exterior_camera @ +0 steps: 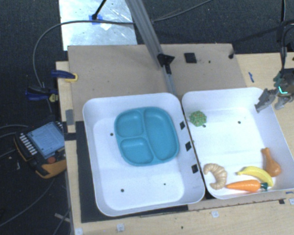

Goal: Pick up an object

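The right bin (229,133) holds a green broccoli floret (197,118) near its far left corner. Along its near edge lie a croissant (216,175), a yellow banana (255,173), an orange carrot (243,186) and a brown drumstick (271,163). My gripper (271,102) hangs over the bin's far right rim, well away from all of them. Its two fingers stand open with nothing between them.
The left bin (106,183) carries a blue divided plate (147,135). A grey pole (148,30) slants across the brown board behind the bins. Off the bench to the left lie cables, clamps and a handheld device (42,143).
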Motion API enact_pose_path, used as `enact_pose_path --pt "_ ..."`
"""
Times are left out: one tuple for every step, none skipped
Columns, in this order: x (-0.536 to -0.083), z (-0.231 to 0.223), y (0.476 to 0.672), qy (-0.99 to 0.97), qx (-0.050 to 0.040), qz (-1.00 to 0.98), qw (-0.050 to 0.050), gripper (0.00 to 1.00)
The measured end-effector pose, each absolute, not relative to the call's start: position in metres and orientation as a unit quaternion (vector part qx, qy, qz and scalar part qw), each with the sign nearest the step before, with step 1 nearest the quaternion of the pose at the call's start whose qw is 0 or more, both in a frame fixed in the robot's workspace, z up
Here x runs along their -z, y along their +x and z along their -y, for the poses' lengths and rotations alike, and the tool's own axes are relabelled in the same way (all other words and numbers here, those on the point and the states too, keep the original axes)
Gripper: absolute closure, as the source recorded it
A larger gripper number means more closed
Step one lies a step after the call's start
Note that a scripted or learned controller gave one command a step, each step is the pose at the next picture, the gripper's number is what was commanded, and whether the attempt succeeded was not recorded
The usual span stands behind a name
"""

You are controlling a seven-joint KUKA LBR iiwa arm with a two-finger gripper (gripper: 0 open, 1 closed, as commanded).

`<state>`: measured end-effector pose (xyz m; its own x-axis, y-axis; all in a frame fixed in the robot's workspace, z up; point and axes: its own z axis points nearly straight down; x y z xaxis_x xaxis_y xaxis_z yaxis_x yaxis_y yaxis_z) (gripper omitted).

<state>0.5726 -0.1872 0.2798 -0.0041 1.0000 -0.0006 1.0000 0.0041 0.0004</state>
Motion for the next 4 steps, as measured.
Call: enact_pose_path --pt "-0.28 0.187 0.573 0.706 -0.0003 -0.709 0.001 0.0" --pt "-0.221 0.191 0.567 0.707 0.0009 -0.707 -0.001 0.0" --pt "-0.179 0.189 0.565 0.707 0.0006 -0.708 -0.001 0.0" --pt "-0.127 0.198 0.57 0.707 0.0008 -0.707 -0.001 0.0"
